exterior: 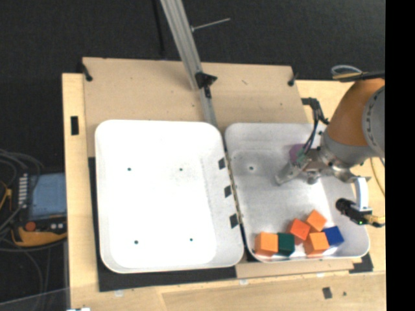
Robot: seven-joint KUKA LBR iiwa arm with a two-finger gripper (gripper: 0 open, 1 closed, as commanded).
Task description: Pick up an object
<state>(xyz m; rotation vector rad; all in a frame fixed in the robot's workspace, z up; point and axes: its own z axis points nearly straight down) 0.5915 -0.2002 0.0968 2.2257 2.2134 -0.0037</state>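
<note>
Pincer [295,172] over right bin [259,141], finger state unclear, small purple object [297,151] beside it

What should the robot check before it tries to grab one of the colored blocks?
1. Blocks in the right bin: ok, orange blocks, a green block and a blue block lie along its near edge.
2. Gripper over the blocks: not ok, it sits above bare bin floor, farther back.
3. Something between the fingers: cannot tell.
4. Small purple thing by the gripper: cannot tell what it is.
5. Blocks spaced apart: not ok, they crowd together.
</note>
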